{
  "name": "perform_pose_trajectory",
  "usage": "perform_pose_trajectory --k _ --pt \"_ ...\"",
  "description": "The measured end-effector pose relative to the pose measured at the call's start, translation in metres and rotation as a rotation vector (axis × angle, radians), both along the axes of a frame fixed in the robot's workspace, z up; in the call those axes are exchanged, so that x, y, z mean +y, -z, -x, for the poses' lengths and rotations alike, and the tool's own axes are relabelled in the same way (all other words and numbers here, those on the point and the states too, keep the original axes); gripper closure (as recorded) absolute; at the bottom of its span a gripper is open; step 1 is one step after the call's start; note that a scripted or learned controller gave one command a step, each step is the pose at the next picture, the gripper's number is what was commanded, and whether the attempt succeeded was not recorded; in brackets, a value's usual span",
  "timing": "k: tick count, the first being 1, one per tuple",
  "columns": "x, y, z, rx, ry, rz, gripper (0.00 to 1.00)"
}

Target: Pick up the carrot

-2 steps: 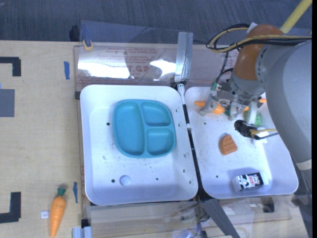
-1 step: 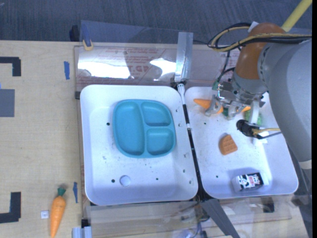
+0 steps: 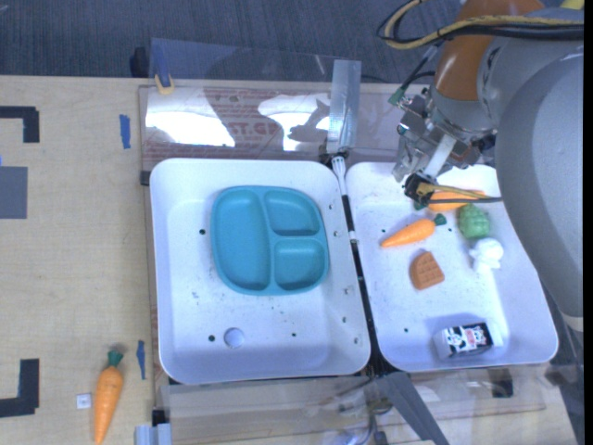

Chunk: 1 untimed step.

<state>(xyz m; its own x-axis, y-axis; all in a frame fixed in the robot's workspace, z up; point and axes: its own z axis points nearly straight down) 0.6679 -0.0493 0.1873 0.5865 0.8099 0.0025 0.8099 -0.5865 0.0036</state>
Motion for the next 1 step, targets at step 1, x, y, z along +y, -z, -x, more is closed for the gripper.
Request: perform_pose_trajectory --k 1 --pt "-0.0014 0.0025 0.0012 0.005 0.003 0.001 0.00"
